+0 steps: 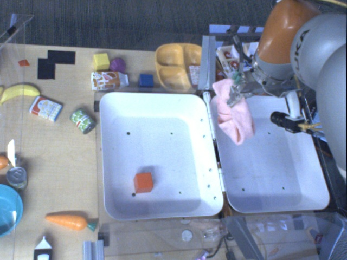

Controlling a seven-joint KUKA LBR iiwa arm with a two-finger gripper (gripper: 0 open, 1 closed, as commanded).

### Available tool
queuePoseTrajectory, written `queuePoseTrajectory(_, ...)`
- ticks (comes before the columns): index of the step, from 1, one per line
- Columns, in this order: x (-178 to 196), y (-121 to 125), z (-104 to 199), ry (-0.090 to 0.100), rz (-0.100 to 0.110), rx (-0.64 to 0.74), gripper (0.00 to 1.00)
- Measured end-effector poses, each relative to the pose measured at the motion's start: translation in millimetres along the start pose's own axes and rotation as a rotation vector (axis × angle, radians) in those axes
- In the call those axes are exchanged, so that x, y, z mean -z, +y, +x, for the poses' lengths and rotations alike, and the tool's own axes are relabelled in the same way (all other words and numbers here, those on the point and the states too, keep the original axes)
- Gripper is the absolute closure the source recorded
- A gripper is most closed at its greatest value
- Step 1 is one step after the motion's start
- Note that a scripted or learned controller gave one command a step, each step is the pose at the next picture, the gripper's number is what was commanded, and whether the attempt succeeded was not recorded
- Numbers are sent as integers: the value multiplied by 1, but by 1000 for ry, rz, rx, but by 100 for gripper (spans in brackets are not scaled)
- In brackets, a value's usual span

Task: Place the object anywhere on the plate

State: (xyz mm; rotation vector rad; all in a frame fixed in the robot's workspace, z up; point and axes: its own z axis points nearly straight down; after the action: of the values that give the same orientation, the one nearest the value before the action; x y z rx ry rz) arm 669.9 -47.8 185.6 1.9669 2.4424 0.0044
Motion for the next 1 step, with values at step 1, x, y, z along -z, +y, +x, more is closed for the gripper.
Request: queuePoseTrajectory(1,13,-82,52,2,1,-20,100)
